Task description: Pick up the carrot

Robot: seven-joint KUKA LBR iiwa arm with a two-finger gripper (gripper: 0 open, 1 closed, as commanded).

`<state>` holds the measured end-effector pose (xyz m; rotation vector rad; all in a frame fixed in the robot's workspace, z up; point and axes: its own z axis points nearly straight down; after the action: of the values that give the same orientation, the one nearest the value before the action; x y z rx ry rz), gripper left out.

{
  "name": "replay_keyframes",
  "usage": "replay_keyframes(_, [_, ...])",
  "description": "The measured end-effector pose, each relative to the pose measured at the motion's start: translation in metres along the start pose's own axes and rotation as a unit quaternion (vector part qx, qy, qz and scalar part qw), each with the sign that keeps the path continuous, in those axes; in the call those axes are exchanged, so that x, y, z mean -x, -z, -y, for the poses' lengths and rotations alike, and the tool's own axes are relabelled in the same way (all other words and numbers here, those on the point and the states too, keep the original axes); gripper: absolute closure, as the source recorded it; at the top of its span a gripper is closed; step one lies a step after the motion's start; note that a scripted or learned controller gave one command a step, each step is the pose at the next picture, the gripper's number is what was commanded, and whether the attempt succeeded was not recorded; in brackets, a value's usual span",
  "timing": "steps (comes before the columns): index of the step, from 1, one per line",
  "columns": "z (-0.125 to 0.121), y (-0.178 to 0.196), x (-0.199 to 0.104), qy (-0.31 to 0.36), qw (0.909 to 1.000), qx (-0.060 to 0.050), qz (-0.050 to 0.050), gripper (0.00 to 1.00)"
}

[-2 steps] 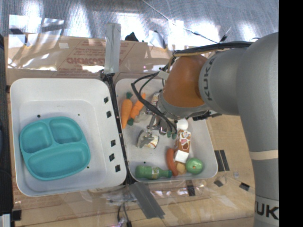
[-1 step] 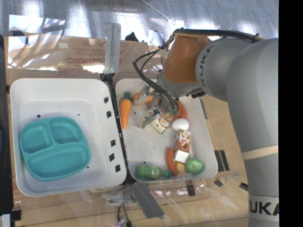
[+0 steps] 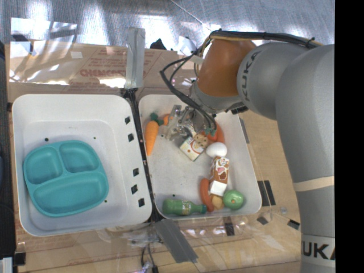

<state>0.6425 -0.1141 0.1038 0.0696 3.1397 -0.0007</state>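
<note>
An orange carrot (image 3: pixel 151 136) with a green top lies along the left wall of the right bin (image 3: pixel 170 178), pointing toward the front. My gripper (image 3: pixel 181 125) hangs over the back middle of that bin, just right of the carrot and apart from it. Its metal fingers point down among the toys. The carrot is not between them.
The left bin (image 3: pixel 122 201) holds a teal divided plate (image 3: pixel 65 177). The right bin also has a small milk carton (image 3: pixel 193 147), a white egg (image 3: pixel 216 149), a green bottle (image 3: pixel 183 207), a green apple (image 3: pixel 233 198) and other toy food. My arm covers the right side.
</note>
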Motion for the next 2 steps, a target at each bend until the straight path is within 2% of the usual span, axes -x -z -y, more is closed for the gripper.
replay_keyframes(1, [-0.003, 0.169, 0.002, -0.097, 0.9952, 0.0, 0.007, 1.0])
replay_keyframes(2, [0.005, 0.397, 0.009, -0.076, 0.9971, -0.001, 0.008, 1.0])
